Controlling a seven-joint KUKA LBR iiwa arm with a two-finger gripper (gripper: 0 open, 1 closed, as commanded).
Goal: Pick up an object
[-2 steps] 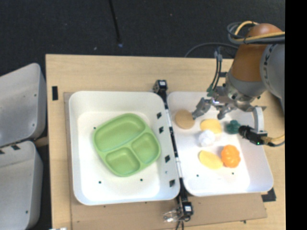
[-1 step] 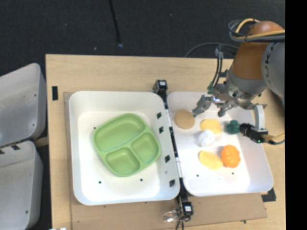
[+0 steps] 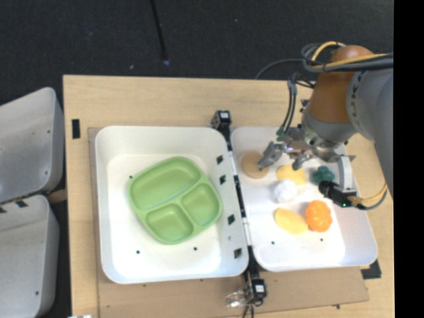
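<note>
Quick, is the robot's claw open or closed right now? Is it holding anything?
Claw: open, fingers spread, holding nothing, low in the right bin between the tan disc and a yellow piece.

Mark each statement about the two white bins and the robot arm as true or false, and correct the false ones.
1. The green divided plate lies in the left bin. True.
2. The orange object is in the left bin. False: it is in the right bin.
3. The pincer is over the right bin. True.
4. The white ball sits on the green plate. False: it lies on the right bin's floor.
</note>
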